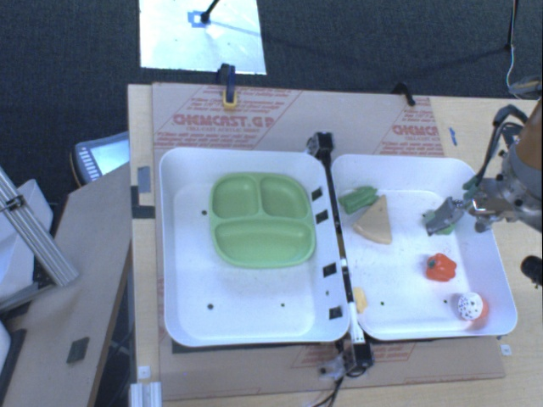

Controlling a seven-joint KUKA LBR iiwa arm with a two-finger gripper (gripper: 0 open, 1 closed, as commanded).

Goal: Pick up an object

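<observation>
Right bin (501, 312), nearest corner: we log a white speckled ball (468, 305) on an orange base. At 11 o'clock from it, a red-orange pepper (440, 266). The gripper (443, 217) hangs directly at 12 o'clock from the pepper, near but apart; whether it is open or closed we cannot tell, its tip reading as a grey-green blur. At its 9 o'clock, a tan wedge (374, 222) touching a green vegetable (358, 198). Left bin (182, 312): green divided plate (260, 219). Far counter (356, 108): sheet printed "CHEMCAST GP", the second print partly cut off.
</observation>
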